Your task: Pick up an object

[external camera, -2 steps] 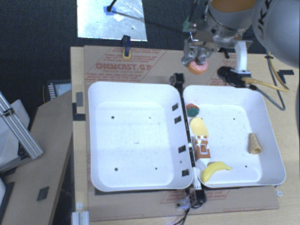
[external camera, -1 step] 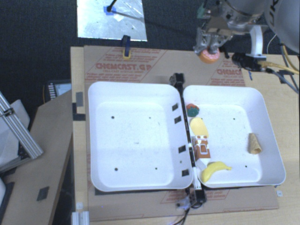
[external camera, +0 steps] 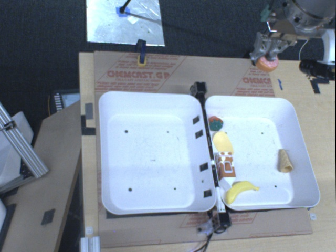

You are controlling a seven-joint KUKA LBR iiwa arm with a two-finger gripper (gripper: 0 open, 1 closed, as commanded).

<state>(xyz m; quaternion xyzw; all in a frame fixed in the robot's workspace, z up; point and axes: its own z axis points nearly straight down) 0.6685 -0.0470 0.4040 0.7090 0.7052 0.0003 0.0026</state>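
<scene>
Up at the top right of the camera view, past the far rim of the bins, the grey two-finger gripper (external camera: 266, 55) hangs in the air with a small pink and orange rounded toy (external camera: 267, 63) pinched between its fingertips. So the fingers are clamped on that toy, and it's lifted well clear of the bench, which makes me think the pick is basically done. My guess is it's held that high just so it clears the bin walls on the way out.

Below and a bit left of the gripper sits the right-hand shallow white plastic bin (external camera: 294, 117), and that's where the leftover stuff is. Most of it is bunched along the wall nearest the divider: a small red and green round toy (external camera: 215, 123), then a pale yellow egg-shaped piece (external camera: 222, 141), then an orange and white boxy item (external camera: 226, 165), then a yellow plastic banana (external camera: 241, 190) at the near corner. They look pushed up against that side. Almost straight down from the gripper, well apart from the others, a tan cone-shaped piece (external camera: 284, 160) lies alone by the right wall.

Further left of the gripper, the left-hand shallow white bin (external camera: 113, 101) touches the right one along the black clips at the divider. I can't spot any objects in it, just a few dark dots on its floor.
</scene>
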